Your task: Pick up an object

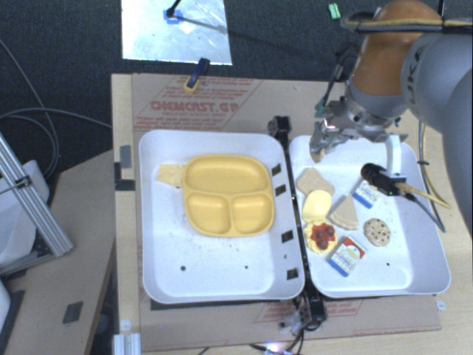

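Leftward sits a smooth yellow tray (225,177) (three rounded wells).

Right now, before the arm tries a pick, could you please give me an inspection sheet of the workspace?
Surface: left bin and right bin, side by side on printed cardboard.
Job's things: in the right bin, a bread slice, yellow slice, triangular slice, cookie, red-topped piece, upper carton and lower carton.
Clutter: in the left bin, a yellow three-compartment tray with a pale yellow piece at its left edge.
Grippers: tool above the right bin's far left corner; grip cannot be told.
Cables: dark cables on the floor, left.
Surroundings: silvery sheet on dark carpet; metal frame at left.
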